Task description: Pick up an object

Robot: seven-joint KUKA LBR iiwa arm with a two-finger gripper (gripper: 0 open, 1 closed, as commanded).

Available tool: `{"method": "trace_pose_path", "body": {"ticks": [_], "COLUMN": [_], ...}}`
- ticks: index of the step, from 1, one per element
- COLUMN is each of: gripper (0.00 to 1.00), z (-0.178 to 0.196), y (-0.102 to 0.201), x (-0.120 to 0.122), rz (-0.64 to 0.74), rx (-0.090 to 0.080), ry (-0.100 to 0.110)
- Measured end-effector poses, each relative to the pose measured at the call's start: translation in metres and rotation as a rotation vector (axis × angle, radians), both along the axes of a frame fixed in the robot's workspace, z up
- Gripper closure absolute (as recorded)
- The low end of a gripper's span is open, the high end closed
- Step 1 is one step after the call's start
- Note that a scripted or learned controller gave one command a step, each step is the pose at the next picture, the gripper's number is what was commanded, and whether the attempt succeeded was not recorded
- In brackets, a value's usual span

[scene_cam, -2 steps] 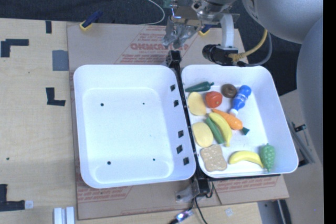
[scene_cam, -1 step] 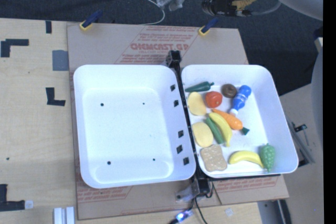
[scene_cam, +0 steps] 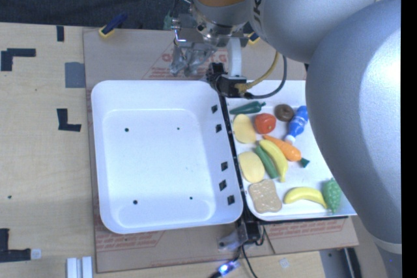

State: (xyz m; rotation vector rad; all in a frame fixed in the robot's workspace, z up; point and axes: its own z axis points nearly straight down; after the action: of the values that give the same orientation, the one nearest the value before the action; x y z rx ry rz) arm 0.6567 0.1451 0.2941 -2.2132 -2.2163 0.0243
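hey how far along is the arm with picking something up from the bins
Nothing looks picked yet. The toy foods, among them the tomato and the banana, all lie in the right bin. The gripper hangs beyond the far edge of the left bin, nothing visibly in it. Reaching, grasping and lifting remain.

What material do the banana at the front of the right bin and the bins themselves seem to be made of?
The banana looks like moulded plastic: even yellow colour and a smooth, slightly glossy skin, probably a toy. The bins, left bin and right bin, seem to be matte white plastic, with rounded moulded corners, though the view leaves this open.
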Motion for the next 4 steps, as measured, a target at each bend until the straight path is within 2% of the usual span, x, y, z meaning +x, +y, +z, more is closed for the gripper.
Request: {"method": "trace_pose_path", "body": {"ticks": [1,2,3,4], "gripper": [1.00,1.00,1.00,1.00], "z": [0.233,-0.010,0.252,0.066], "y": [0.079,0.084,0.088,0.081], "x": [0.011,0.006,-0.023,-0.053], "rz": [0.007,-0.001,0.002,-0.002], "rx": [0.011,-0.003,0.011,-0.003], "ry": [-0.035,0.001,-0.034,0.002]}}
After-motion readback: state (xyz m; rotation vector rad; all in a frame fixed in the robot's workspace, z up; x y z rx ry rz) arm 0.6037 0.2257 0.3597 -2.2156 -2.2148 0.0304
